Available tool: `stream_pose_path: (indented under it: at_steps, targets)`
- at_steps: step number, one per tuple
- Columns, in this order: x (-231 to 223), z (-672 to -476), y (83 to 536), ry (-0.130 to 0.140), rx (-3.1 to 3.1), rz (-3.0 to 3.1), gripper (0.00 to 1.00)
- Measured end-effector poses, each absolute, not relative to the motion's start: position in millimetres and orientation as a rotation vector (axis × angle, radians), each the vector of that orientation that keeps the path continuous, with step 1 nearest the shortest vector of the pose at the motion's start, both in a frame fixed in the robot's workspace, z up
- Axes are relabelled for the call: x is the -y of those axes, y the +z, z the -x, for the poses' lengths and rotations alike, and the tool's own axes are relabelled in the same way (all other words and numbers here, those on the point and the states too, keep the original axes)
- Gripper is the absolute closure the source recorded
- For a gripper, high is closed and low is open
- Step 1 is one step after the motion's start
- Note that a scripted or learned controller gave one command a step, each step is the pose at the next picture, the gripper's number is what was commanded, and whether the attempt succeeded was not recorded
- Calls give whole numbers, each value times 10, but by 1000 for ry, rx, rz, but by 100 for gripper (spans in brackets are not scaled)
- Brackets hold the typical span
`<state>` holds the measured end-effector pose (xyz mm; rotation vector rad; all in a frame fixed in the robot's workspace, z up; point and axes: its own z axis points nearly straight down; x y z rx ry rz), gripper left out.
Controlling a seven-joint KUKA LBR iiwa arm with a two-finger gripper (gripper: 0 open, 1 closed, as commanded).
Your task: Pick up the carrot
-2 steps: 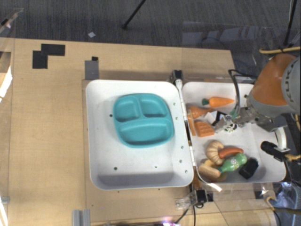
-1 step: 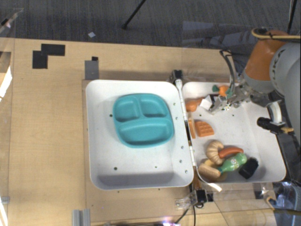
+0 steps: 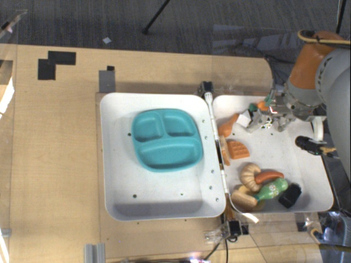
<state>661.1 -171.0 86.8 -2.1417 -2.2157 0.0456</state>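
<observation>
I saw the claw [image 3: 262, 119] low in the right bin [image 3: 307, 169], near its far edge; its grip state I could not tell. The carrot [image 3: 226, 126] lay just beside it, untouched.

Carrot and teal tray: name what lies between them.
Camera view: only the two bins' adjoining rims and bare white floor lie between carrot and teal tray.

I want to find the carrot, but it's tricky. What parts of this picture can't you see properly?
- Gripper: too small and blurry in the camera view to tell whether anything is between its fingers.
- Carrot: an orange wedge near the bin divider; too blurry to be sure it is the carrot.
- Food pile: pieces overlap, hiding each other's shapes.
- Arm: cut off by the right edge.
</observation>
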Motion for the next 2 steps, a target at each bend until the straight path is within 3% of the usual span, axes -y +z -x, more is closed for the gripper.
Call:
stream_pose_path:
  at_steps: [1,2]
  targets:
    - [2029,-6604,958,41,2229,2158,0]
    - [2056,-6648,871,23,2484,1872,0]
